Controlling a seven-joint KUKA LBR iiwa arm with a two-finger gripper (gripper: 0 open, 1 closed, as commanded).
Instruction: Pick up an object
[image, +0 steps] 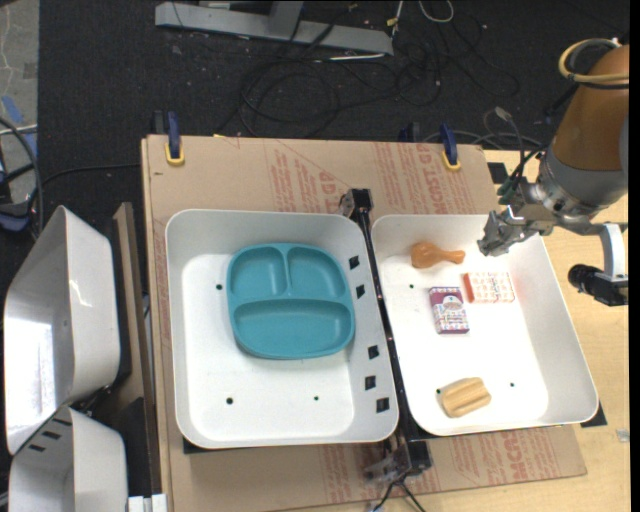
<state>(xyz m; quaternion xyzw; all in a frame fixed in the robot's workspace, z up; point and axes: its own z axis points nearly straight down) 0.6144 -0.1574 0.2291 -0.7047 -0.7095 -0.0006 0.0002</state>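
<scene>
The robot's hand (497, 238) hangs over the back right part of the right bin (560, 330). I cannot tell how the hand is set, because it is small and dark from up here. Nothing can be seen in it.

Four things lie in the right bin. A small orange toy shaped like a chicken leg (436, 255) lies near the back of the bin. It is just to the left of the hand in the picture. Its long side runs left to right, with the fat end on the left and the thin end pointing at the hand. A flat red and white card (491, 288) lies just in front of the hand. A little purple box (449, 310) sits beside the card, on its left. A tan toy bread roll (465, 396) lies well apart, near the front of the bin.

The left bin (200, 330) holds a blue plate with sections (291, 301). It is far from the hand.

I think the chicken leg and the card are the nearest things to grab. For the chicken leg, the hand would need to slide a bit left and go down, and pinch across the thin part. The card is flat, so it may be hard to pinch.
</scene>
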